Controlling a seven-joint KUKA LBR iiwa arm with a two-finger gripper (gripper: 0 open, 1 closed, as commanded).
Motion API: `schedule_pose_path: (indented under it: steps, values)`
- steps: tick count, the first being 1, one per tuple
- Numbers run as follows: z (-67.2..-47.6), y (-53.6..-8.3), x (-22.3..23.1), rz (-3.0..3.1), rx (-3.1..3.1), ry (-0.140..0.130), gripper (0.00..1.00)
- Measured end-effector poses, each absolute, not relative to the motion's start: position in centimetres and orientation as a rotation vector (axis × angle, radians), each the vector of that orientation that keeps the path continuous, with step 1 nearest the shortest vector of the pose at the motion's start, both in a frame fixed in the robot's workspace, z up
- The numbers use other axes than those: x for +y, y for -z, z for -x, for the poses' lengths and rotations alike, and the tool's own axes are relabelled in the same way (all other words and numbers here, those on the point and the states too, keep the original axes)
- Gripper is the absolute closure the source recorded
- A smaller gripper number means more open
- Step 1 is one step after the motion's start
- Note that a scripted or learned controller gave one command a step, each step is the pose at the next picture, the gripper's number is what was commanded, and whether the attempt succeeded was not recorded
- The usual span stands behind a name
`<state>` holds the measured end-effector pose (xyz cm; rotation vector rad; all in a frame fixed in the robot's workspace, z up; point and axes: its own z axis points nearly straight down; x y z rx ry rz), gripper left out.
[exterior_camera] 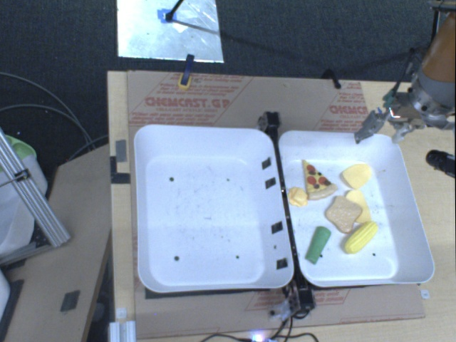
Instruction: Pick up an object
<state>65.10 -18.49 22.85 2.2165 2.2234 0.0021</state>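
You have the arm coming in from the right, its orange band high at the edge and its grey wrist just below. The gripper hangs over the far rim of the right bin, near that bin's back right corner. Its 2 fingers are spread apart, one finger pointing down-left and the other toward the right, and you can see nothing between them.

Look inside the right bin and you find 6 toy food pieces gathered in its middle and left part. The pizza slice, with red topping and dark dots, lies nearest the far side, its tip pointing away from you. Just left of it, against the bin's left wall, sits a small yellow lump. To the right of the slice lies a pale yellow piece. Below these is the tan bread slice, touching the pizza's crust end and partly covering another pale yellow piece behind it. The green cylinder lies tilted at the near left, and the yellow corn cob lies at the near right, just beside the bread.

All of these lie well apart from the gripper, which is above the rim rather than over any of them.

The left bin sits beside the right one, the 2 joined along a dark centre strip with clips
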Motion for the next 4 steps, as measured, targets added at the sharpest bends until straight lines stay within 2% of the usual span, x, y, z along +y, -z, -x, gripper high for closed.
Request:
schedule_pose_path:
  steps: [1,2,3,4]
  values:
    - [-60.3,-7.9,-20.7,-2.225,2.221,0.002,0.0]
    - [-53.3,-8.5,-15.5,-2.223,2.225,0.0,0.0]
    - [-53.8,-9.7,-15.9,-2.213,2.215,-0.006,1.0]
    - [-48.4,-10.7,-15.5,-2.225,2.222,0.002,1.0]
